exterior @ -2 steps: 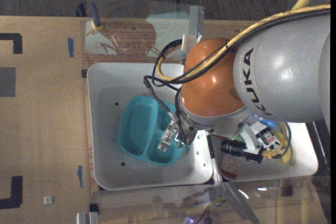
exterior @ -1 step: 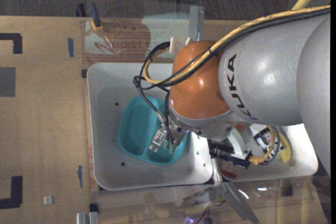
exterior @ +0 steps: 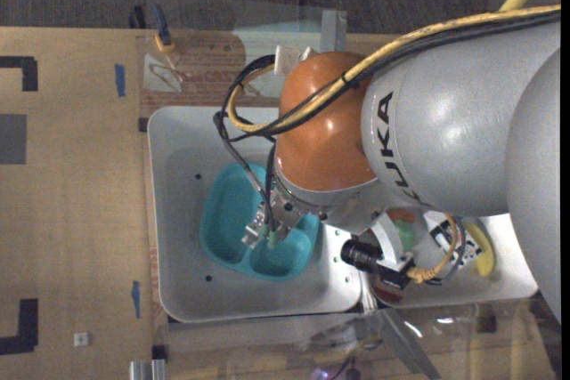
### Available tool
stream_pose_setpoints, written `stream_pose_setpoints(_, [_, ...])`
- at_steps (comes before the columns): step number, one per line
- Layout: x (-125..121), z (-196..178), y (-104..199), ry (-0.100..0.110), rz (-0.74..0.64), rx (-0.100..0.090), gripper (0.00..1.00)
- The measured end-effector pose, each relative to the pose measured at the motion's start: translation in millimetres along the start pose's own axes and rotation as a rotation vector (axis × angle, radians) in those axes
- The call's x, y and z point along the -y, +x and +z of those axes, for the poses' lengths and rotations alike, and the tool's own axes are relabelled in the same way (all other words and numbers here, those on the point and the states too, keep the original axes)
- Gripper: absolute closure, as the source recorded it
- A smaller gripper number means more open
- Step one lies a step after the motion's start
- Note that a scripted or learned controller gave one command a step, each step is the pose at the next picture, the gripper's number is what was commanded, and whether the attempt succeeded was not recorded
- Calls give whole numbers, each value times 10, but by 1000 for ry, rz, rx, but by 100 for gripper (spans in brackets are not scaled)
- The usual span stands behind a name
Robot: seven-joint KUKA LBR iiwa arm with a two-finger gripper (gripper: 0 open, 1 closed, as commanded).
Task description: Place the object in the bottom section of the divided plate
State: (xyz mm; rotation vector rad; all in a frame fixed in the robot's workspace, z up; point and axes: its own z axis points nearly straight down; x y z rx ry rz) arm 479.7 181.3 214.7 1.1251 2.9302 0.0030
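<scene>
Gripper [exterior: 265, 233] is hovering over the teal divided plate [exterior: 223, 218], pinching something small and greenish [exterior: 269, 238], probably light, best held mid-body.

The grey arm [exterior: 463, 111] with its orange band [exterior: 321, 125] fills the right of the frame and reaches down over the left white bin [exterior: 174, 191]. Its tool [exterior: 264, 231] sits just above the teal divided plate [exterior: 223, 209] at frame centre. Small coloured items lie in the right bin [exterior: 517, 276], lower right. The bench [exterior: 71, 191] shows at left.
</scene>
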Motion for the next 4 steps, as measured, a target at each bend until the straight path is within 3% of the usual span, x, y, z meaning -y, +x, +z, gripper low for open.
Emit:
stream_pose_setpoints(1, [428,1109,-383,0,-46,-1,100])
stream_pose_setpoints(2, [433,293,-1390,0,41,1,100])
stream_pose_setpoints(3, [769,301,-1077,3,81,-2,100])
stream_pose_setpoints(4, [595,1215,-595,-12,-128,9,100])
